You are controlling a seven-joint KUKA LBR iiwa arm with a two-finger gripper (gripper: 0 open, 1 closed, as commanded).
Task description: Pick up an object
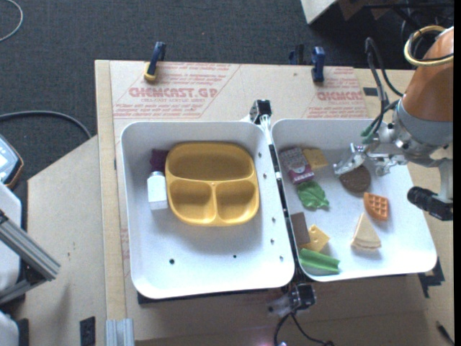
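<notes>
Item: gripper (pixel 351 163) poised over the right bin (pixel 418 247), close by the brown round cookie (pixel 355 181).
Detail: the cookie lies flat in the far half of the right bin, toward its right wall, with the waffle (pixel 375 205) just beside it on the near side and the cheese wedge (pixel 366 234) nearer the front edge. The metal tips appear to sit at the cookie's far-left rim; whether they stand wide or narrow, I cannot tell at this size. The pick is probably that cookie. To do it well: centre the tips across the disc, descend straight to the bin floor, close on opposite rims, and avoid nudging the waffle. Left bin (pixel 137 215) holds a yellow divided tray (pixel 212 182) and a small white bottle (pixel 157 190), well apart from the work.
</notes>
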